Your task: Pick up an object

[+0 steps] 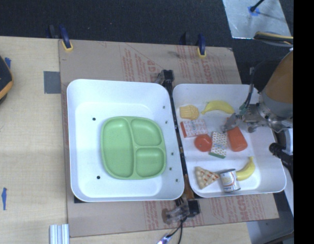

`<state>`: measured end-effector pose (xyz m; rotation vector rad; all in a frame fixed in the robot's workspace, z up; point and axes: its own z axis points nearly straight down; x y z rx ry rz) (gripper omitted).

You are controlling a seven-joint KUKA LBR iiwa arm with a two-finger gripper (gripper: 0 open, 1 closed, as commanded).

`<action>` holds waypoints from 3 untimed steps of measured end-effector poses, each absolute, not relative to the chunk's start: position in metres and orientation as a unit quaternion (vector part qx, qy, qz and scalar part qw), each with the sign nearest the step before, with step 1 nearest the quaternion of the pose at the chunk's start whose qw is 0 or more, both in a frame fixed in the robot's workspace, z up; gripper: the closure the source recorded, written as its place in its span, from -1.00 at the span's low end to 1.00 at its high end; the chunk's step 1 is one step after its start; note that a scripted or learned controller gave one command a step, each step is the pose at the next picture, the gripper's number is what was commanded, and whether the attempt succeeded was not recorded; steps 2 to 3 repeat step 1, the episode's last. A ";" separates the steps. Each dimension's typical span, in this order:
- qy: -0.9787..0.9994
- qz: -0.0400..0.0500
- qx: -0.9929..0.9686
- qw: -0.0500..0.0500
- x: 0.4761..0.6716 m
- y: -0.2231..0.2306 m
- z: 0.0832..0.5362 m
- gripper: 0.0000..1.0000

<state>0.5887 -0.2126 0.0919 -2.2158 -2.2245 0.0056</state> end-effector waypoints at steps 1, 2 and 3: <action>-0.709 0.001 -0.705 0.001 0.550 -0.212 0.092 -1.00; -0.709 0.001 -0.705 0.001 0.550 -0.212 0.092 -1.00; -0.709 0.001 -0.705 0.001 0.550 -0.212 0.092 -1.00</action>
